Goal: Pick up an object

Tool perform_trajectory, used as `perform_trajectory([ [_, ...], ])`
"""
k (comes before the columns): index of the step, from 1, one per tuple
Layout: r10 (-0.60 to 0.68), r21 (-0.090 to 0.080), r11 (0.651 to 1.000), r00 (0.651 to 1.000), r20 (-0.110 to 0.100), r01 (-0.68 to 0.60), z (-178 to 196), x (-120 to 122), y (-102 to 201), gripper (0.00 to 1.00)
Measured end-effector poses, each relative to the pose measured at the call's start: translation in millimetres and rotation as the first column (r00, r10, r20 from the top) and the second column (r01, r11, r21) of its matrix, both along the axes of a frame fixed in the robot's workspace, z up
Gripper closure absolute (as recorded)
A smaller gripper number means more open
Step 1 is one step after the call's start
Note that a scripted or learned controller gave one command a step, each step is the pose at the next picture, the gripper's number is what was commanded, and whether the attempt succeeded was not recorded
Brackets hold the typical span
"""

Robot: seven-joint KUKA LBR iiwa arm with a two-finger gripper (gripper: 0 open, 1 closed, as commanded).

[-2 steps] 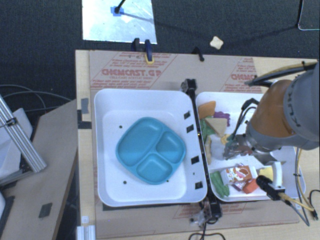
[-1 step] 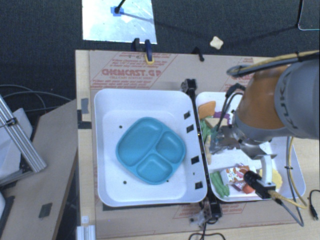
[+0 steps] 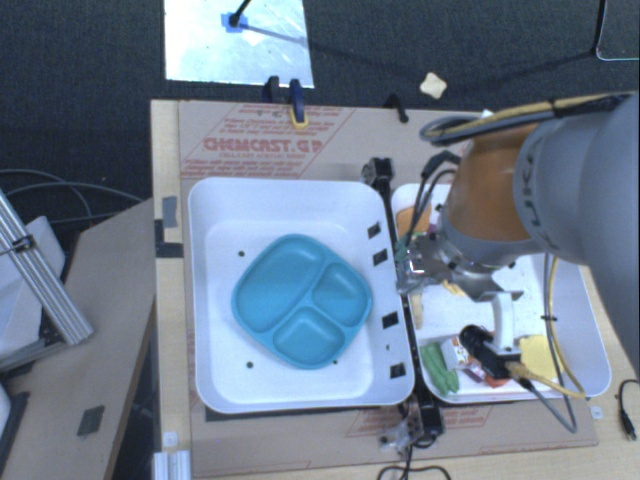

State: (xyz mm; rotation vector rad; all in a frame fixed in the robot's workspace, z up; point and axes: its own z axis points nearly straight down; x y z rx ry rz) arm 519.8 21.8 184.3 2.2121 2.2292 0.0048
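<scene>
My gripper (image 3: pixel 412 271) hangs low over the left side of the right bin (image 3: pixel 598 368), close to the wall shared with the left bin. The grey arm and its orange band cover most of that bin. Near the bin's front lie a green object (image 3: pixel 440 366), a yellow object (image 3: pixel 536 351) and a small red one (image 3: pixel 492 375). A white object (image 3: pixel 503 318) stands just right of the gripper. An orange object (image 3: pixel 418 218) peeks out behind the wrist. What lies under the gripper is hidden.
The left bin (image 3: pixel 215 298) holds a blue divided plate (image 3: pixel 302 300) in its middle. Black clips sit along the wall between the bins (image 3: pixel 383 258). A cardboard sheet (image 3: pixel 260 143) lies under both bins.
</scene>
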Motion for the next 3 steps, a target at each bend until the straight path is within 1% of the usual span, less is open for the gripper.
perform_trajectory([
  [1, -0.009, -0.002, 1.0, 1.0, 0.002, 0.009, 50, -34, -37, 1.0],
  [2, 0.004, 0.002, 1.0, 1.0, 0.003, -0.004, 99, -32, 28, 1.0],
  [3, 0.004, 0.003, 1.0, 1.0, 0.008, -0.004, 188, -32, 84, 1.0],
])
